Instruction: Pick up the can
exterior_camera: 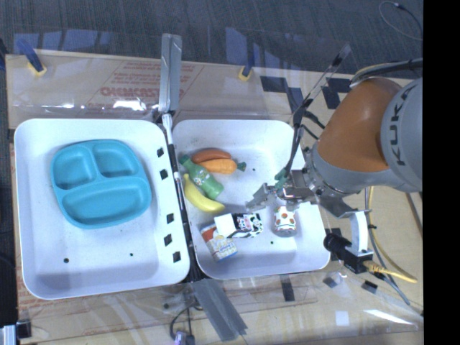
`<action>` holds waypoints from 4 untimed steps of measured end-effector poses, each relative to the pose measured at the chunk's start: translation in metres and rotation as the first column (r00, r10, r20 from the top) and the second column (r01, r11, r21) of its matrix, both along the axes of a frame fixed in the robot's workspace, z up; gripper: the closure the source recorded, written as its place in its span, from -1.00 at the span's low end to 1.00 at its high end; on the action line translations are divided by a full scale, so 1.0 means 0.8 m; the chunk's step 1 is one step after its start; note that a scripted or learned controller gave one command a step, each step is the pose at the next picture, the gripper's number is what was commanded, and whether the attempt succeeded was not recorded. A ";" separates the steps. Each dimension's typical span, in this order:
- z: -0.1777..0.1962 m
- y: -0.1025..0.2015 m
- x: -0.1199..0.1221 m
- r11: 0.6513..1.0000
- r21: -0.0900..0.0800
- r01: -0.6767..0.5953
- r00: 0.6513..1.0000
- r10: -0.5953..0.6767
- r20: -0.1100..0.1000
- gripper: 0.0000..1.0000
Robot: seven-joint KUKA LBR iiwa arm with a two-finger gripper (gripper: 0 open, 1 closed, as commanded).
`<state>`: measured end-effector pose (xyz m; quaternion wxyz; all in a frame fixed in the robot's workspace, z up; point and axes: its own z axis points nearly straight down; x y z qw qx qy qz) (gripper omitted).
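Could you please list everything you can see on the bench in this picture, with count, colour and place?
bins: two, white, side by side on the bench
divided plate: one, blue, in the left bin
carrot: one, orange, upper left of the right bin
bottle: one, green, just below the carrot
banana: one, yellow, below the bottle, near the right bin's left wall
carton: one, white with black patches, lower middle of the right bin
can: one, red and white, lying at the front of the right bin, beside the carton
cup: one, white with spots, right part of the right bin
arm: one, grey with orange band, reaching in from the right
tool: one, metallic, above the cup
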<state>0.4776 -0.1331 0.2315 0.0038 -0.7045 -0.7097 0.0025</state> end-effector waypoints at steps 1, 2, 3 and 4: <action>0.007 -0.085 0.000 1.000 -0.001 0.014 1.000 -0.014 0.003 -1.00; -0.112 -0.093 -0.002 1.000 0.001 0.028 1.000 -0.028 0.000 -1.00; -0.179 -0.094 0.029 0.991 0.001 0.136 0.991 -0.136 0.001 -1.00; -0.172 -0.094 0.029 0.991 0.002 0.131 0.991 -0.131 -0.005 1.00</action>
